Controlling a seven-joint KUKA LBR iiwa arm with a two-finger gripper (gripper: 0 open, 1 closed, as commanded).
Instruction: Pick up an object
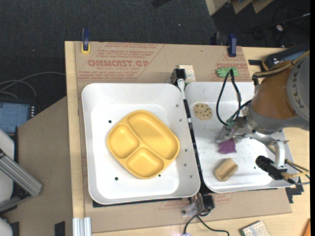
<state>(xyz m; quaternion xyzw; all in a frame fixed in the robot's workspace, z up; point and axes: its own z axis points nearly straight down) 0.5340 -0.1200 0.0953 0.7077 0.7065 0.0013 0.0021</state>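
yellow tray [142, 143], purple block [227, 146], tan block [225, 169], speckled brown cookie [202, 111], white bins [93, 132].

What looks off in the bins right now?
Little stands out. The yellow divided plate sits rotated, askew to the left bin's edges. In the right bin, the cookie, tan block and purple piece lie apart, intact.

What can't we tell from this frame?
- Gripper state: too small and blurred, crowded against the purple object; contact unclear.
- Purple object's top edge: hidden behind the gripper.
- Arm: cut off by the right edge.
- Cookie detail: too small.
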